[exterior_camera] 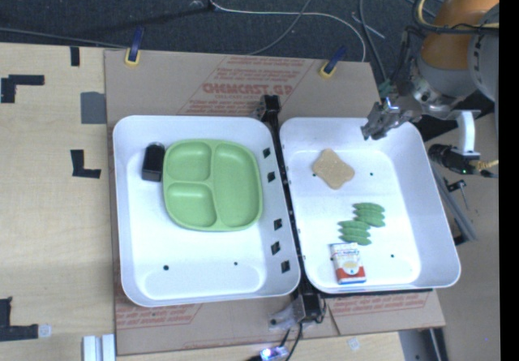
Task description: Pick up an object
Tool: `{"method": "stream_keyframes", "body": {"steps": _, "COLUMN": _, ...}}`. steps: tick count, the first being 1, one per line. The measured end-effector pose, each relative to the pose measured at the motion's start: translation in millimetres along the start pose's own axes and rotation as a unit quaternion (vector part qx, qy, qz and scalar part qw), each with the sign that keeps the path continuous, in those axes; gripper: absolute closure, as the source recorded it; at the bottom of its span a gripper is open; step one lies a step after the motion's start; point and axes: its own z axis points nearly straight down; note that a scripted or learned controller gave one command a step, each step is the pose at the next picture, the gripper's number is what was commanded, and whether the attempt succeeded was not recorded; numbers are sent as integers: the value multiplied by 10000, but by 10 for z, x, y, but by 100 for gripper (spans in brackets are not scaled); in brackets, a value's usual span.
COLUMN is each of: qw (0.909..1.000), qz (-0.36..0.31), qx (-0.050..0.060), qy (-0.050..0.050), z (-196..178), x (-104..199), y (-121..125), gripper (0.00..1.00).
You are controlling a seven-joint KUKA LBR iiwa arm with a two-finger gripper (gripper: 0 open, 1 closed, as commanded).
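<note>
Two shallow white bins sit side by side on a cardboard-covered bench, seen from above at a slant. The left bin [134,270] holds a green divided plate [212,185] with a small black block [153,161] just beside its left edge. The right bin [430,213] holds three candidates for picking: a tan cookie-shaped piece [333,168] near the middle, green pea pods [362,223] below it, and a small red-and-white carton [348,263] near the front wall.

The grey arm reaches in from the right, and its gripper [378,126] hangs over the back right corner of the right bin, near the rim, apart from every object. Whether the claw is open or closed cannot be told at this size; nothing is seen in it.

The likely risks: coming down here, it would meet bare bin floor or the rim. The cookie and pods lie flat and low, so the claw may close above them or skid them aside.
</note>
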Motion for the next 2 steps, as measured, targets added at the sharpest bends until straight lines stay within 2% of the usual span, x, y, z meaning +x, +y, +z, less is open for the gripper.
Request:
{"method": "stream_keyframes", "body": {"steps": 1, "qw": 10000, "qz": 0, "qx": 3, "qy": 0, "z": -479, "x": 2, "y": 14, "gripper": 100}}
{"method": "stream_keyframes", "body": {"steps": 2, "qw": 10000, "qz": -21, "qx": 29, "qy": 13, "z": -512, "x": 543, "y": -29, "gripper": 100}}
